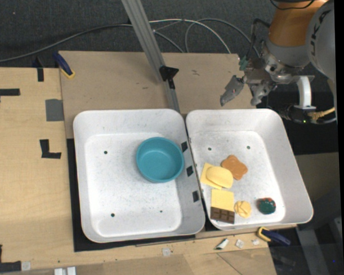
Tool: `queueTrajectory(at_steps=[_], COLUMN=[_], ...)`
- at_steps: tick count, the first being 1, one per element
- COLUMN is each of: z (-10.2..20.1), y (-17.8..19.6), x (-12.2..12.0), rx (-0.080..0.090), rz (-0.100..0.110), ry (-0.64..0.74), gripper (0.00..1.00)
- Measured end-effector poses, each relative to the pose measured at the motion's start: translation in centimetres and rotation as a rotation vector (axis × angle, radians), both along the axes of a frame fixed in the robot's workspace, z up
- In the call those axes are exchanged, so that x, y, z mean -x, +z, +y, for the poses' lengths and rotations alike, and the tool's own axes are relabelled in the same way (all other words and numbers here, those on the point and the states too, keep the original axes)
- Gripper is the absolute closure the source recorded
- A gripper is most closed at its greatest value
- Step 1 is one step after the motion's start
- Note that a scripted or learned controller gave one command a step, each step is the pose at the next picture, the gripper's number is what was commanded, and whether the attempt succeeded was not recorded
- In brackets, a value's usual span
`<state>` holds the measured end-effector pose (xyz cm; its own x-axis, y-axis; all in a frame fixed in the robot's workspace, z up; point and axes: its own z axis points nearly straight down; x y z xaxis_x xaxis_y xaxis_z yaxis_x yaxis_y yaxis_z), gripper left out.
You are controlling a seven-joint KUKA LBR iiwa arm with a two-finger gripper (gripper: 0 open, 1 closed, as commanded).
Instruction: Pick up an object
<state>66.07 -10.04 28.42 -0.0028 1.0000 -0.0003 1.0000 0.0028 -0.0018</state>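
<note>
Camera view: the tool (245, 92) hangs open and empty above the right bin's (284, 130) far rim. The yellow block (218, 176) lies with its long axis left-right.

Blue bowl (159, 159) upright in left bin; small food pieces (225, 180) clustered in right bin.

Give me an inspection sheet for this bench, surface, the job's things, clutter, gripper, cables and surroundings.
Surface: wooden bench bearing left bin and right bin, side by side.
Job's things: blue bowl in left bin; yellow pieces, orange-brown piece, chocolate-edged block, small yellow round and dark green item in right bin.
Clutter: small bits at the front edge.
Gripper: gripper above right bin's far rim, fingers spread, nothing between them.
Cables: cables behind the bench.
Surroundings: slanted metal post.
</note>
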Motion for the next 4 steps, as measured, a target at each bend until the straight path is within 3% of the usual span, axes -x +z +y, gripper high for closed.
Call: queueTrajectory(at_steps=[1,2,4], z=[0.0,-0.2,1.0], y=[0.0,-5.3,-16.5], x=[0.0,1.1,0.3], rx=[0.0,0.0,0.0], rz=[0.0,0.005,0.005], ry=[0.0,-0.001,0.0], gripper=[0.0,0.0,0.0])
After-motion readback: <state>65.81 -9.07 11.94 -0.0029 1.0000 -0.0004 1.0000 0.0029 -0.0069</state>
